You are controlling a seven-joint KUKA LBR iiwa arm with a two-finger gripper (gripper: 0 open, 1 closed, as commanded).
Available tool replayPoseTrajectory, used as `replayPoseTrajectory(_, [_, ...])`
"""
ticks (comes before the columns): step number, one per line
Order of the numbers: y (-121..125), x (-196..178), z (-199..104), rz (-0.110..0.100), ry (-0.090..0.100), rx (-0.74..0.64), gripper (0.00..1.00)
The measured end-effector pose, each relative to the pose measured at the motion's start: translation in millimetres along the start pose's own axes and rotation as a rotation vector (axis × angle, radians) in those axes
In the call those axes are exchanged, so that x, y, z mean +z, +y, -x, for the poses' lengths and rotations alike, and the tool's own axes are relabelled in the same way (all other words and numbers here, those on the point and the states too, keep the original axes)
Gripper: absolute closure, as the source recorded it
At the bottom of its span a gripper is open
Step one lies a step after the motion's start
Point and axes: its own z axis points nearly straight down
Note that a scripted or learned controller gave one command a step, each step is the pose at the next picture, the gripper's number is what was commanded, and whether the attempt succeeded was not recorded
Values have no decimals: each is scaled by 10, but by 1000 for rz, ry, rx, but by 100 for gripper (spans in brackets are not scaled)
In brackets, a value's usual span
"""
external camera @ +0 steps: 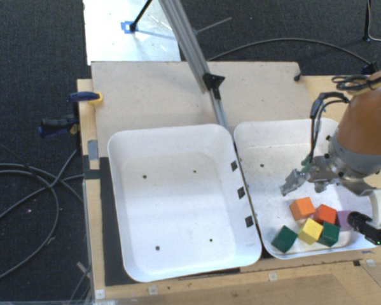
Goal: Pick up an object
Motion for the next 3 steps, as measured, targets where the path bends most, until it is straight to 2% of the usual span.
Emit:
replayPoseTrajectory(1, [-80, 1200, 690, 3, -1, 4, 0])
replayPoseTrajectory(2, [-79, 1081, 671, 2, -1, -1, 100])
replayPoseTrajectory(3, [398, 1175, -133, 6, 0, -11, 100])
